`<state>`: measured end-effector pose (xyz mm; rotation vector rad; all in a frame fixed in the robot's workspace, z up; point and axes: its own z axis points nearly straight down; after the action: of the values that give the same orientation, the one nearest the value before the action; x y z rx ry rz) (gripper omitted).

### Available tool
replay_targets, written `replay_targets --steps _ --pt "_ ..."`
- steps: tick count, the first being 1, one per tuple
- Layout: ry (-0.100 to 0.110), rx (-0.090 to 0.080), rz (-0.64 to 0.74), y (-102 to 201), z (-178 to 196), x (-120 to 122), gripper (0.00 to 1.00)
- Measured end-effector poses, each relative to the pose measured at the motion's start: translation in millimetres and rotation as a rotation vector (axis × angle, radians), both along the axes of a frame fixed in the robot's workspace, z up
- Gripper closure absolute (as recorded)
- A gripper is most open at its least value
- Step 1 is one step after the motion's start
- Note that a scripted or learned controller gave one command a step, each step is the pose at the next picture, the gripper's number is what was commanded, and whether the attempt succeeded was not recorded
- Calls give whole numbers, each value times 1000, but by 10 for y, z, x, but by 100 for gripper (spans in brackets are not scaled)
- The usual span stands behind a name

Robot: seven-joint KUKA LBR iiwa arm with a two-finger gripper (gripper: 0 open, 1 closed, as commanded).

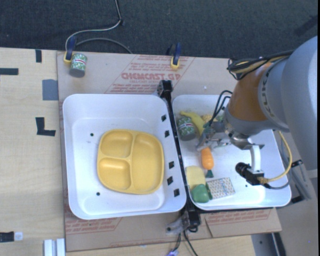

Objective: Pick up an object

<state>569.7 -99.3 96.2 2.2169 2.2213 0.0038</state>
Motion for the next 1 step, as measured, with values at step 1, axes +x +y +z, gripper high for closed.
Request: replay_targets --steps 1 --pt "5 1 1 773 881 -285 100"
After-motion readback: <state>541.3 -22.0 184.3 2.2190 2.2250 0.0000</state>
